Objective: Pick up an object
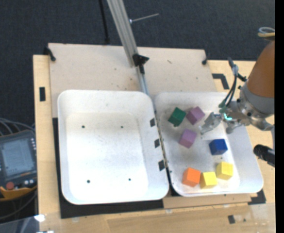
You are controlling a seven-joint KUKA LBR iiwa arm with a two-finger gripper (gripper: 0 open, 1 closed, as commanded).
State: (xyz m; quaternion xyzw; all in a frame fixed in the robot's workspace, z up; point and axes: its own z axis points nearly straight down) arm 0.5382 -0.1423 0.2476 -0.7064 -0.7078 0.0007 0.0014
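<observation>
Note that your hand (218,124), its grip state not discernible, hovers in the right bin (252,183) with the blue cube (218,146) nearest, just below it.

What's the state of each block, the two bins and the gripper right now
Green block: tilted, in the right bin.
Two purple blocks: loose, apart.
Blue block: loose, free of the gripper.
Orange block: resting beside a yellow block.
Second yellow block: resting on the bin floor.
Left bin: holds no blocks.
Gripper: above the right bin, holding nothing.
</observation>
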